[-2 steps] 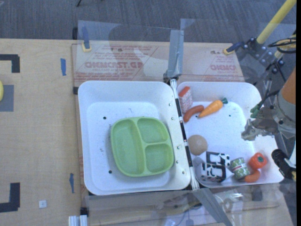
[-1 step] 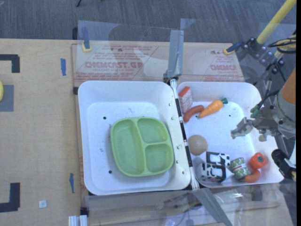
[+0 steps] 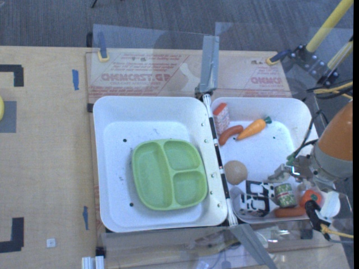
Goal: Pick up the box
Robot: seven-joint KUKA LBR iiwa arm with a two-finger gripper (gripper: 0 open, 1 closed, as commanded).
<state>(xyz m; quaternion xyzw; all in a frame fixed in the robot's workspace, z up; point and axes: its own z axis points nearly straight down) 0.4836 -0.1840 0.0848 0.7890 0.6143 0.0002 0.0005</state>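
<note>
The box [image 3: 255, 198], black and white, is lodged against the near wall of the right bin [image 3: 300, 112], beside a can [image 3: 284, 195]. The hand [image 3: 296, 172] is poised just beyond; its opening cannot be told.

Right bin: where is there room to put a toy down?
The right bin has bare floor in its middle, between the carrot and the pincer. Its near edge is crowded: black-and-white box, can and brown ball sit close together.
</note>
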